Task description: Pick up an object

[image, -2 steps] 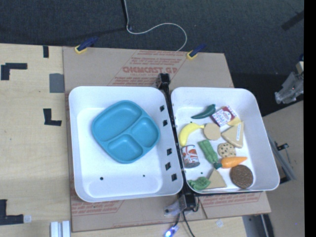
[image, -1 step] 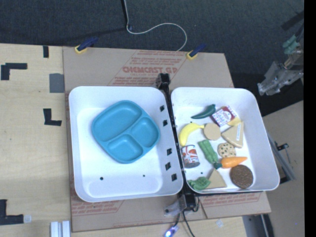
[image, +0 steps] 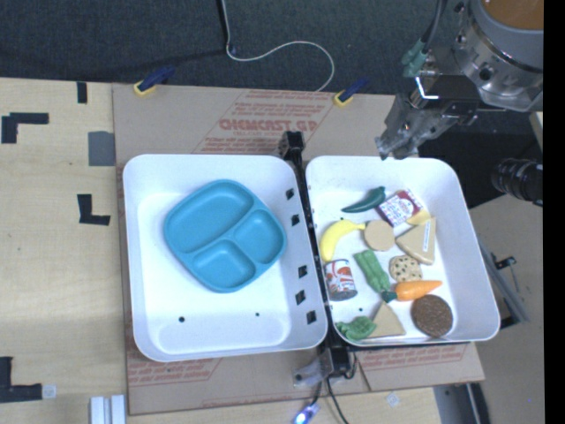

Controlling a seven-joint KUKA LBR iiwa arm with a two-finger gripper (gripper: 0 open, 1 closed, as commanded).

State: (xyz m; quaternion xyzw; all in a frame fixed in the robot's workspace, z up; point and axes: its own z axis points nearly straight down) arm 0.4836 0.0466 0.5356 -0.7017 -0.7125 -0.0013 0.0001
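Observation:
My gripper (image: 399, 142) hangs above the far rim of the right bin (image: 468, 237), with no object seen in it. Below it in that bin lie several toy foods: a dark green chili (image: 364, 201), a red packet (image: 397, 208), a yellow banana (image: 340, 235), a round tan biscuit (image: 379, 235), a cheese wedge (image: 422, 239), a chip cookie (image: 404, 268), a carrot (image: 417, 289), a brown patty (image: 433, 314), a green bean pod (image: 372, 270) and a small can (image: 341, 279).
The left bin (image: 141, 237) holds a blue divided plate (image: 225, 234). A black hinge strip (image: 305, 237) runs between the bins. A white cable (image: 282, 53) lies on the dark cloth behind. Cardboard (image: 256, 122) lies under both bins.

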